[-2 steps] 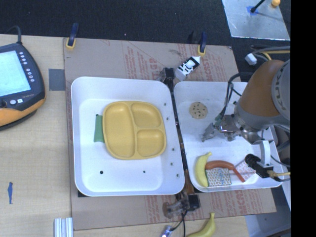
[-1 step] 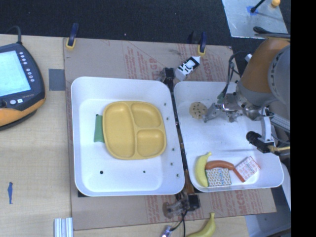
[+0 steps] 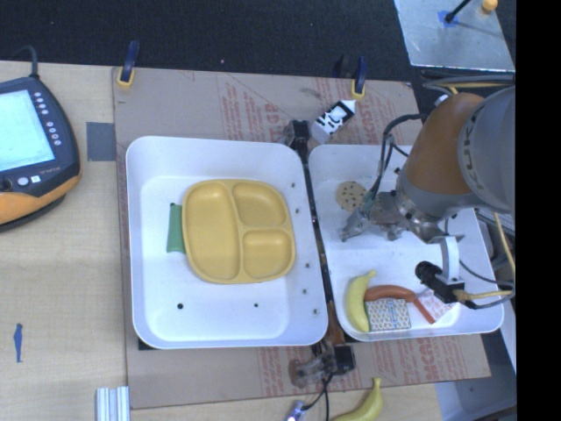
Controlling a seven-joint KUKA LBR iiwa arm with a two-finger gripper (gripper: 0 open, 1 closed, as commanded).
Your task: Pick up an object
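Observation:
My gripper (image 3: 366, 224) hangs low in the right bin (image 3: 486, 323), near its left side, with the grey arm and its orange band reaching in from the right. A round brown cookie (image 3: 350, 195) lies just behind the gripper. Towards the bin's front lie a yellow-green banana (image 3: 354, 300), a red sausage (image 3: 391, 293) and a small speckled box (image 3: 387, 315). Nothing shows between the gripper's tips.
The left bin (image 3: 149, 235) holds a yellow divided plate (image 3: 237, 230) with a green strip (image 3: 175, 228) sticking out from under its left side. A second banana (image 3: 367, 403) lies on the bench in front of the bins. A teach pendant (image 3: 31, 152) sits far left.

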